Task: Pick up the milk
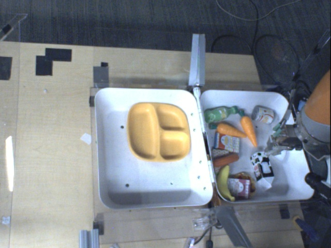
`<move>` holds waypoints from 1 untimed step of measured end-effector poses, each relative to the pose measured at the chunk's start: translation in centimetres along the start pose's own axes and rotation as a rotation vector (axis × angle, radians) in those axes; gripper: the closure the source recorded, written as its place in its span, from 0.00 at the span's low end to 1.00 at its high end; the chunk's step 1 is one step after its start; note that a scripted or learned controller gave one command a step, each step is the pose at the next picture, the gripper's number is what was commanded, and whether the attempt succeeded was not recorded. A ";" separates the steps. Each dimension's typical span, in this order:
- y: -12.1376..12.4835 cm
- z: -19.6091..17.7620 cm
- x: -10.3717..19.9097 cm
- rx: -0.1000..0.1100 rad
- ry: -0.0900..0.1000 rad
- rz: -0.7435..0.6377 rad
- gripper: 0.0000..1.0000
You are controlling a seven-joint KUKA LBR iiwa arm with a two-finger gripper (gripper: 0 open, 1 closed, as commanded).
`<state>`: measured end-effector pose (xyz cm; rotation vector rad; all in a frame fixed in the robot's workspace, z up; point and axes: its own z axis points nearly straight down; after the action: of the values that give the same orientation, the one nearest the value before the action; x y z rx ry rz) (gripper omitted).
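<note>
Banana (224,182) nearest; milk (262,166) beside gripper (273,144), long axis up-down in view.

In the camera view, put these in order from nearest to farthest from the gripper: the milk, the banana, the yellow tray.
1. Milk: just below the gripper in the picture, in the right bin.
2. Banana: at that bin's lower left edge, well to the left.
3. Yellow tray: in the left bin, farthest.

bench (46,154) | wood top | bears left bin (103,154), right bin (282,98)
</note>
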<state>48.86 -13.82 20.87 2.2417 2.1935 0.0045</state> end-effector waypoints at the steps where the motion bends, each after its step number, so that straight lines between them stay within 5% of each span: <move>1: 0.0 0.0 0.0 0.000 0.000 0.000 0.00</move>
<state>48.86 -13.81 20.86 2.2422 2.1935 0.0045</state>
